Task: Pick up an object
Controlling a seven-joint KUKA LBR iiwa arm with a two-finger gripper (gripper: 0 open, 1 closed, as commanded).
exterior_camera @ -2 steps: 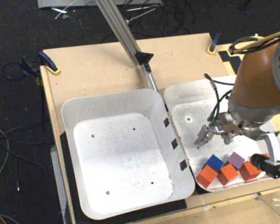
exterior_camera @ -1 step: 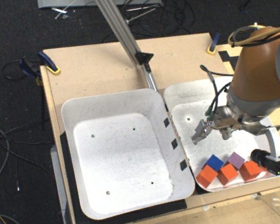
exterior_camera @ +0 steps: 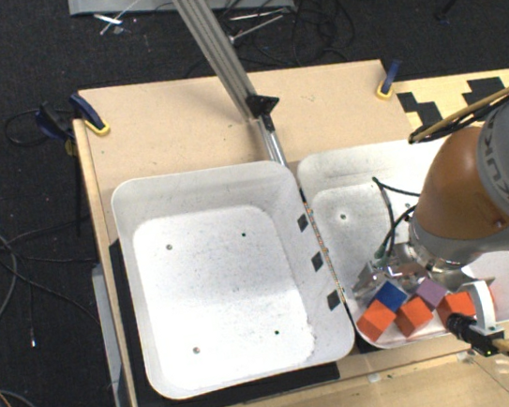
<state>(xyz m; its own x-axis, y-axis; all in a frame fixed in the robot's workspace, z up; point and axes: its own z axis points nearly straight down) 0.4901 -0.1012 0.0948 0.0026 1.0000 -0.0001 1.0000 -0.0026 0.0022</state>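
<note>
We see the grey two-finger gripper [exterior_camera: 390, 274] low in the right shallow white bin [exterior_camera: 345, 175], just above a huddle of small blocks at that bin's near edge. The blue cube [exterior_camera: 391, 295] lies directly below the tool, touching the orange-red block [exterior_camera: 376, 321] to its lower left; another orange-red block [exterior_camera: 414, 316] and a purple block [exterior_camera: 433, 292] crowd beside it. We judge the blue cube nearest (a short descent). Whether the tool is spread or pressed together we cannot tell.
</note>
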